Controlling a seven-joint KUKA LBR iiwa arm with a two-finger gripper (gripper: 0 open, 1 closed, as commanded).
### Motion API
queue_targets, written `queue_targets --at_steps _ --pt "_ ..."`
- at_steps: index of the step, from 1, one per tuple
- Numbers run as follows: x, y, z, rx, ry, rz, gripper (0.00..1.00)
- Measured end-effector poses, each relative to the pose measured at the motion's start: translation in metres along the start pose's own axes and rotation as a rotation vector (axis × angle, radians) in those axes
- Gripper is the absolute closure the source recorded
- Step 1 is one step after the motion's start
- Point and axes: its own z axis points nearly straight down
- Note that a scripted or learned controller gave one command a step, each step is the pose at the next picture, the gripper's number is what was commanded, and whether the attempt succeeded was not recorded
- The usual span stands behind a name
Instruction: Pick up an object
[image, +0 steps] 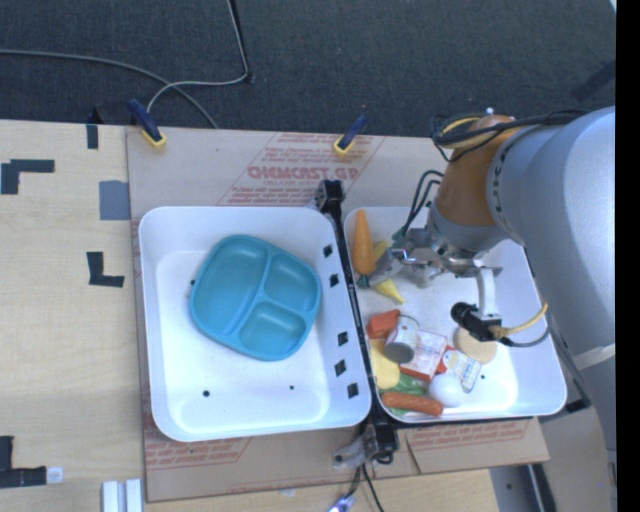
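One carrot (362, 243), seemingly left of hand (392, 262)

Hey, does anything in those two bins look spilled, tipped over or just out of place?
Nothing looks spilled or damaged. The blue divided plate lies at a slant in the left bin, and the toy food is heaped loosely in the right bin.

A blue divided plate (256, 297) lies in the left bin (160, 390); two yellow-blue objects, perhaps clamps (146, 122), grip the cardboard (290, 170).
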Motion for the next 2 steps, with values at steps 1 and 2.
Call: queue_targets --at_steps 1,2 --pt "0.001 -0.016 -0.004 -0.001 0.001 0.002 0.00" --pt "-0.003 0.033 0.001 0.004 0.003 -0.003 0.00"
